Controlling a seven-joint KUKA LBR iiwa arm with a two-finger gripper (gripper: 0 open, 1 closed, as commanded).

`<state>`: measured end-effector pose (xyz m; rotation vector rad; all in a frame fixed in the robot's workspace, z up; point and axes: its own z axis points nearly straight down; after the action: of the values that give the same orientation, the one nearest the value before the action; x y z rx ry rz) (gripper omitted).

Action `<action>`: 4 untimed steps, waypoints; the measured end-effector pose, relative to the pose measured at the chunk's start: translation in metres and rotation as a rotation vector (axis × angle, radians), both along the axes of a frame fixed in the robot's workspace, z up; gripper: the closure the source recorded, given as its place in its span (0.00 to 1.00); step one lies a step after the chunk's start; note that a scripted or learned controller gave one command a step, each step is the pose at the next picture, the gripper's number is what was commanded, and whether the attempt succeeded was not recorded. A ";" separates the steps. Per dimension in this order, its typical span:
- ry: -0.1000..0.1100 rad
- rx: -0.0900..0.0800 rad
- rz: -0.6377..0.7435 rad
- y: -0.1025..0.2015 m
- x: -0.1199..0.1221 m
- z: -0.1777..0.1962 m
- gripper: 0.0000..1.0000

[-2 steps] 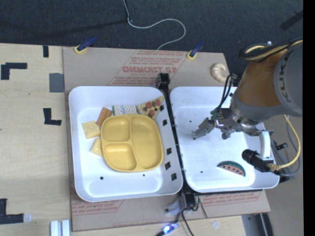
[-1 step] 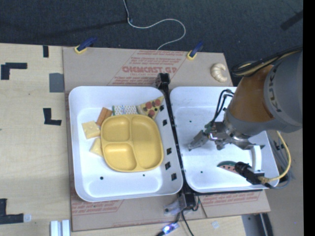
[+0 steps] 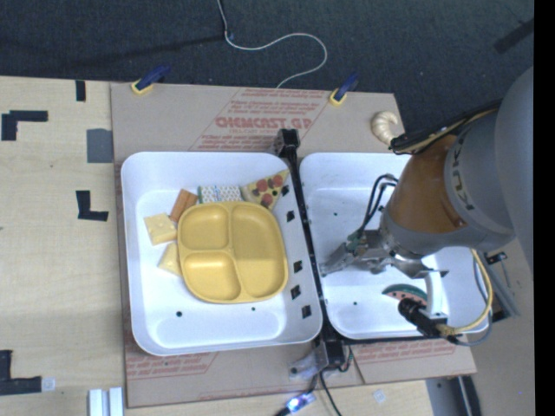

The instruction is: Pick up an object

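Observation:
My gripper (image 3: 341, 257) is low in the right bin (image 3: 347, 180), close to its left wall, with the grey and orange arm (image 3: 434, 198) reaching in from the right. I see nothing held in it. A small watermelon-slice toy (image 3: 404, 292) lies just under the wrist, near the bin's front. The left bin (image 3: 139, 232) holds a yellow divided plate (image 3: 232, 251). Around the plate lie pale yellow pieces (image 3: 159, 229), an orange-brown piece (image 3: 183, 203), a patterned flat piece (image 3: 218, 193) and a pizza-slice toy (image 3: 268, 188).
A black divider with clips (image 3: 299, 232) runs between the two bins. Both bins rest on a cardboard sheet (image 3: 260, 120) held by clamps. A beige knob (image 3: 384, 126) sits behind the right bin. A white cable (image 3: 277, 46) trails across the dark floor.

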<state>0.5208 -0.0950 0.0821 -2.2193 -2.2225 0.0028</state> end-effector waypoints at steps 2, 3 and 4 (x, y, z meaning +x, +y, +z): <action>-0.005 0.001 0.000 0.001 0.006 0.075 1.00; -0.006 0.000 0.001 0.002 0.016 0.131 1.00; -0.001 0.001 0.000 0.003 0.017 0.143 1.00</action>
<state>0.5375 -0.0918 0.2246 -2.2189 -2.2228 -0.0003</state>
